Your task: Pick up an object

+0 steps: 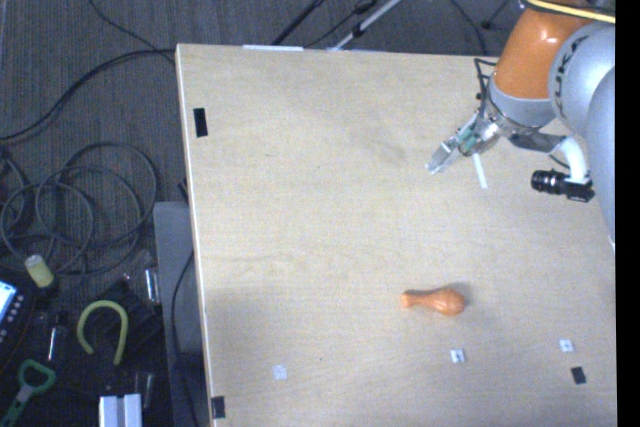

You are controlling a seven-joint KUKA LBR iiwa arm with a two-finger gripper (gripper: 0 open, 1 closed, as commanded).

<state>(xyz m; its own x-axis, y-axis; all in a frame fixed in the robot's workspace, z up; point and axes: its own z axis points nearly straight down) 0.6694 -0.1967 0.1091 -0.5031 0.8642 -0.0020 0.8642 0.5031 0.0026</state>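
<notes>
Pale wooden bench, cut off at right and bottom. Grey arm with orange band, partly cropped at the right edge. Dark carpeted floor strewn with cables and stand legs. Gripper above the bench, fingers spread apart, nothing between them. Small orange pear-shaped object lying on the bench, well apart from the gripper; exact identity hard to tell.
</notes>
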